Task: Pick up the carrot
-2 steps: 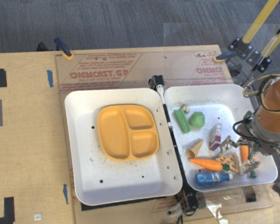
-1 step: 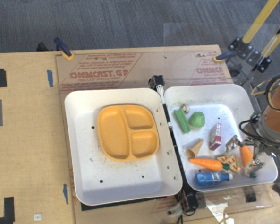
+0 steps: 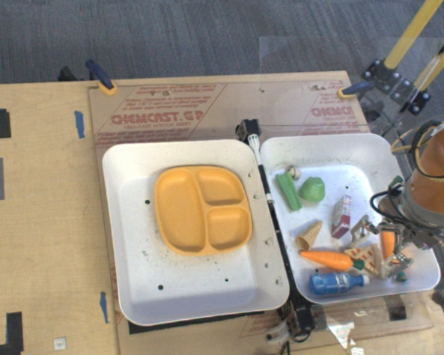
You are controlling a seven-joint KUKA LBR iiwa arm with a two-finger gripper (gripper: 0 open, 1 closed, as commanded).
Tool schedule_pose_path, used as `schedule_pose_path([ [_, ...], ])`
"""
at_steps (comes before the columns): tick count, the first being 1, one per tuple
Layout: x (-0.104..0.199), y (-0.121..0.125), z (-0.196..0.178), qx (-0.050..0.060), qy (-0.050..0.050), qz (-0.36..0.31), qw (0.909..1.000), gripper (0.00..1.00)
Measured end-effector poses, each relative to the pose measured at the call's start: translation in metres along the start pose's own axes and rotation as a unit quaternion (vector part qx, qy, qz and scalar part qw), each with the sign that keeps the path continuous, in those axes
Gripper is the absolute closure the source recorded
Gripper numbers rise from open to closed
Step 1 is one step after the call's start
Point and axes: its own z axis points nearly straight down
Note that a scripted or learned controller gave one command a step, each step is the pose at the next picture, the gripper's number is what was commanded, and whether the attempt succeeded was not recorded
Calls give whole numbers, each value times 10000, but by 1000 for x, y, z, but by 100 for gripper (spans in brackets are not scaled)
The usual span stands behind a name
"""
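Left bin (image 3: 128, 239) carries a yellow divided plate (image 3: 203, 209), sitting left of the carrot and well apart from it. Right bin (image 3: 355, 146) has the clutter: green cylinder (image 3: 288, 191) and green round piece (image 3: 312, 190) up and slightly left of the carrot, a cone-shaped piece (image 3: 309, 235) just above the carrot's left end, a small red-and-white packet (image 3: 342, 217) above its right part, a blue bottle (image 3: 336, 282) just below it. Carrot (image 3: 327, 259) lies flat on the right bin floor, lower middle, not lifted. Long axis runs roughly left-right with a slight tilt, left end a bit higher; narrow tip seems to point left, thicker end right toward some small mixed pieces. Arm comes in right of the carrot, orange band visible; pincer (image 3: 387, 242) hangs low over the bin's right side, near the carrot's thick end but apart from it. Can't tell whether the pincer is spread or closed, too cluttered there. Judgement: nothing gripped yet, pick not done; approach, grasp and lift all remain.
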Motion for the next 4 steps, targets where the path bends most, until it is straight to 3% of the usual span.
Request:
schedule_pose_path([
  [1,12,-26,1,-26,0,1724,9850,0],
  [2,14,-27,1,-23,11,2404,9707,0],
  [3,-7,8,0,-3,1,1259,9920,0],
  [4,-11,7,-12,25,-52,1254,9921,100],
])
